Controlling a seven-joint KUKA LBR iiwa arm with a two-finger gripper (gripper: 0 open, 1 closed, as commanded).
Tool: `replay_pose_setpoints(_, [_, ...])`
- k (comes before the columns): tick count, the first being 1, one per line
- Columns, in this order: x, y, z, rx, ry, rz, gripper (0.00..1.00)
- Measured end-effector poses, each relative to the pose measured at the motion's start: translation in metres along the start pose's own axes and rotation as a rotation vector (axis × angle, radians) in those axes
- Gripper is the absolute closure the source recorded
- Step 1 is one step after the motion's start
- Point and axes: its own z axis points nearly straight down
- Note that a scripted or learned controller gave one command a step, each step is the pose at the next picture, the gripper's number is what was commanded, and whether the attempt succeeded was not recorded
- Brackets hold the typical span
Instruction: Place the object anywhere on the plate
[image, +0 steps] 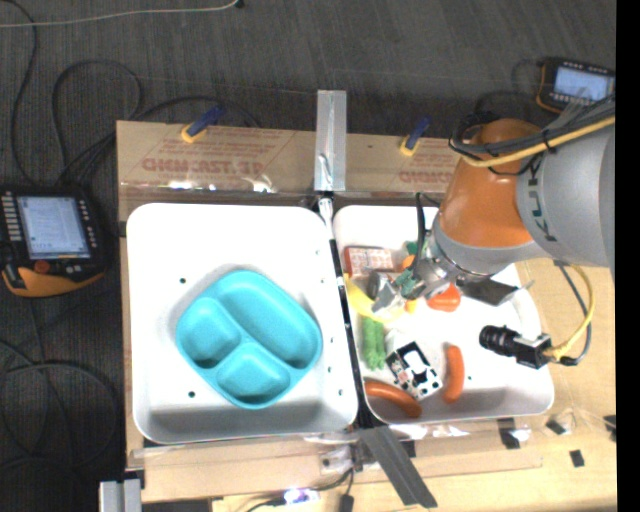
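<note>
The turquoise plate (250, 335) with three compartments lies in the left bin (160, 240), and nothing rests on it. My gripper (396, 288) is low over the upper middle of the right bin (530, 385), among the toy foods. Just right of it lies a red-orange round piece (444, 298). A yellow piece (352, 297) lies just left of it. The wrist hides whatever sits directly beneath it.
The right bin also holds a red and white packet (364, 260), a green piece (372, 342), a black and white box (416, 368), an orange sausage (392, 397) and an orange carrot-like piece (453, 372). A raised divider (343, 330) separates the bins.
</note>
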Motion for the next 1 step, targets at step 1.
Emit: replay_pose_setpoints(1, [0.0874, -0.0226, 0.0002, 0.000, 0.000, -0.338, 1.00])
